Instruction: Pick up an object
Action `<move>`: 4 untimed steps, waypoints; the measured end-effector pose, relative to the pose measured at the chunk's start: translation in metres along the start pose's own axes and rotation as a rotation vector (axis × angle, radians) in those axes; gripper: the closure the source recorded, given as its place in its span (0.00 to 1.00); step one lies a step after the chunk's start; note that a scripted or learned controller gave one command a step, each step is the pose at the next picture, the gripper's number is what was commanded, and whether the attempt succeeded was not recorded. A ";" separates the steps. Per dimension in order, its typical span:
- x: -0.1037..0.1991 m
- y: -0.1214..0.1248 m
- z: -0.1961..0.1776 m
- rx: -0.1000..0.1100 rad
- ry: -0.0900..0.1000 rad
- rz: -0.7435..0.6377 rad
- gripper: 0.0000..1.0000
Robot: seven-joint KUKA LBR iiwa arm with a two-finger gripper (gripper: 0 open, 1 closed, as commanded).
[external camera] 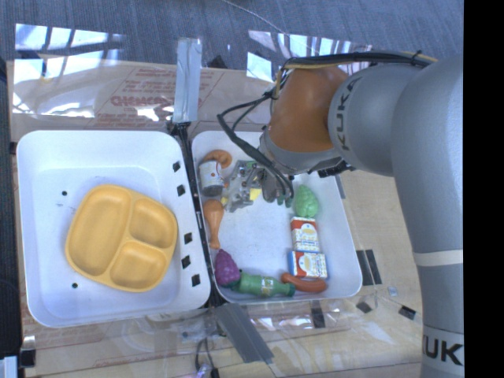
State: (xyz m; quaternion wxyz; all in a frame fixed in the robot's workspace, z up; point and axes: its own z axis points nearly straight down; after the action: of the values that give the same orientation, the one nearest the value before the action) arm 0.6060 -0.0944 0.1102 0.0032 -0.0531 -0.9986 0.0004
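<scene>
Claw (250, 184) hangs low in the right bin (346, 242) among toy foods, its grip impossible to tell; yellow tray (120, 236) fills the left bin (35, 164).

The objects lie in the right bin (346, 242). Against its left wall: an orange curved toy (218, 158), a small can (211, 179), an orange carrot (213, 222), purple grapes (227, 268). Along its near wall: a green bottle (262, 284), a red sausage (304, 283). By its right wall: a green leafy toy (305, 202) and two small cartons (305, 235), (308, 264).
</scene>
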 end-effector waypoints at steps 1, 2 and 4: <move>0.002 -0.029 -0.084 0.000 -0.010 -0.183 1.00; 0.003 -0.028 -0.082 -0.001 -0.005 -0.183 0.00; 0.046 -0.041 0.021 -0.001 -0.003 -0.540 0.00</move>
State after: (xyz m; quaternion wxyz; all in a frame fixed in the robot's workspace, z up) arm 0.5559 -0.1300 0.0895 0.0018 0.2153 -0.9765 -0.0008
